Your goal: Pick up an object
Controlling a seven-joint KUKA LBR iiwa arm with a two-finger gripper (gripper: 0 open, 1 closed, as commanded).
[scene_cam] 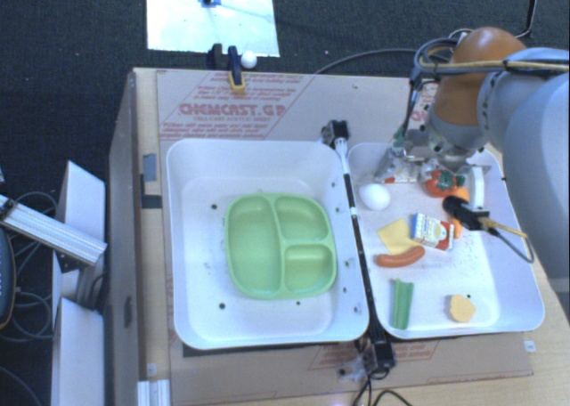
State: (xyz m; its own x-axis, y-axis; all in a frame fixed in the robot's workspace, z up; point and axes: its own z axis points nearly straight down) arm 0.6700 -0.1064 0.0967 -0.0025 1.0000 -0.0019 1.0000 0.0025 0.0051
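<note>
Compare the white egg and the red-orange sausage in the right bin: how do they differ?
The white egg is rounded and compact; the red-orange sausage is long, thin and slightly curved. The egg lies near the bin's left wall toward the far end, close to the gripper; the sausage lies nearer the middle, just below a yellow wedge. Both rest loose on the floor of the right white bin.

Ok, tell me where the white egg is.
The white egg lies in the right bin, at its left wall near the far corner, beyond the yellow cheese slice.

Dark carpet floor [62,48] bears 1 white sheet [209,4] behind the bench [258,97].
</note>
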